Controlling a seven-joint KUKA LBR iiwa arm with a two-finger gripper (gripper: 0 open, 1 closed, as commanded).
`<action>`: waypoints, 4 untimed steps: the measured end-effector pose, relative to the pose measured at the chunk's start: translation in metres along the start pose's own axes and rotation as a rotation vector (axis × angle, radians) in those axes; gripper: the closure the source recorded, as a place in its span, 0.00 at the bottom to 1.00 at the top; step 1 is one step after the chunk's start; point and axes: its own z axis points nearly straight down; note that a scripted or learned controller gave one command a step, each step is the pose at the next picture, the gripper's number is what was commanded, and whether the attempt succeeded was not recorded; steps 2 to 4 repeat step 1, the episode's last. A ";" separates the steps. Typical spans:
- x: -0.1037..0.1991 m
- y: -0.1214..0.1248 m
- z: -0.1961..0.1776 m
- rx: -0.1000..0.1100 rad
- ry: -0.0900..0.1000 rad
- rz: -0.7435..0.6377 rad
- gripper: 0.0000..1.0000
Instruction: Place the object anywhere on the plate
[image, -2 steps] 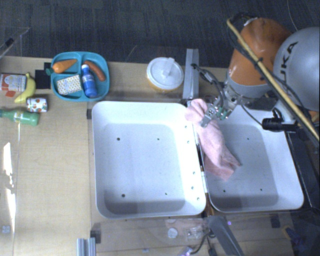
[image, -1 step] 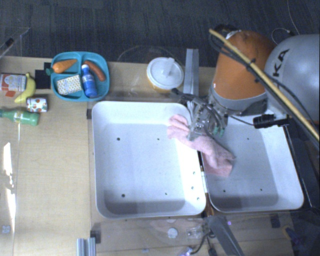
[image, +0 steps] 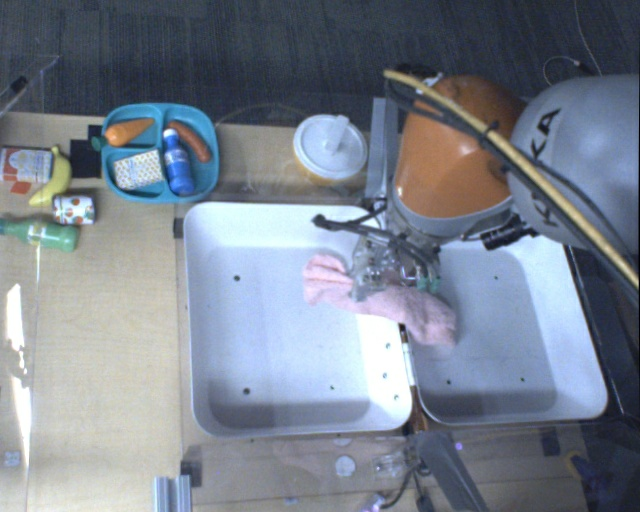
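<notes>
Pink cloth (image: 385, 297), the thing I was meant to put on a plate, lay draped across the rim where the left bin (image: 240, 350) and the right bin (image: 520, 370) met, one end in each. That shared rim was my landmark. My arm's orange band (image: 450, 150) hung above it; my claw (image: 392, 268) sat right over the cloth beside the rim, though I could not tell how it was set. I judged the limp cloth might slip free, or snag on the rim, if lifted by a fold.
</notes>
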 end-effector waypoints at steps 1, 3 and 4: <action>0.000 0.000 0.000 0.000 0.000 0.000 0.00; 0.000 0.000 0.000 0.000 0.000 0.000 0.00; 0.000 0.000 0.000 0.000 0.000 0.000 0.00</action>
